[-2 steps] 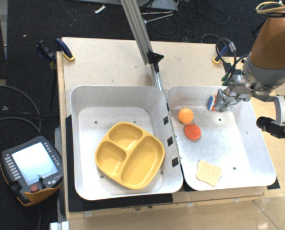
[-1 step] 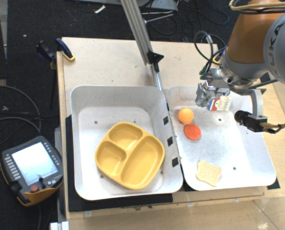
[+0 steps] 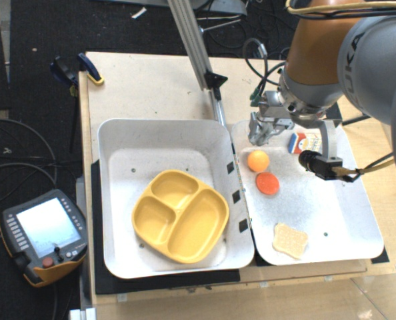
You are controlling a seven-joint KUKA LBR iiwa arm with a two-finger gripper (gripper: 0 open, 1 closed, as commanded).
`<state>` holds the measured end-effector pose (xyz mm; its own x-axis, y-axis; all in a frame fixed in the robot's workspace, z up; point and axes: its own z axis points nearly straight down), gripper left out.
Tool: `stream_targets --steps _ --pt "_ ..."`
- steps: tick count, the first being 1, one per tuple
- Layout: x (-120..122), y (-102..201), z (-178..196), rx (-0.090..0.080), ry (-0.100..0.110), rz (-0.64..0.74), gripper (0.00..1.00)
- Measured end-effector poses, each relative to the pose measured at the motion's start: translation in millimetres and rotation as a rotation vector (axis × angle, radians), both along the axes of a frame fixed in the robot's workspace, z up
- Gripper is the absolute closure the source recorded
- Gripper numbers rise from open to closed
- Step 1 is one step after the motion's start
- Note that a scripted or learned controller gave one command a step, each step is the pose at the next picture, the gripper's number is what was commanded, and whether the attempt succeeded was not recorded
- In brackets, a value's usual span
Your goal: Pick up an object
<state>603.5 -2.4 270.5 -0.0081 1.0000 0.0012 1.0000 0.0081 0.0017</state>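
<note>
Robotics lab bench
Shown by 2 white bins (image 3: 118, 145), teach pendant (image 3: 43, 235) on dark floor, loose cables (image 3: 25, 159), aluminium strut (image 3: 188, 32)

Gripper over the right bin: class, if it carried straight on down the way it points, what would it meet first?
Probably the bare floor of the right bin just behind the orange ball, under the gripper; depth is unclear, so it might clip the ball.

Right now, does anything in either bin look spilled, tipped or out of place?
Nothing stands out. The yellow divided plate lies flat in the left bin, open side up. In the right bin, the orange ball, red disc and bread slice lie apart. The claw hangs above the ball.
</note>
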Motion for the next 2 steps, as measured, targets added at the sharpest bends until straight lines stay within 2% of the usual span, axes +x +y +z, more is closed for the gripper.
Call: stream_targets --steps 1,2 --pt "12.4 41.8 -17.2 -0.001 0.002 -0.001 1.0" --pt "21.5 95.3 -15.8 0.0 0.0 0.0 1.0"
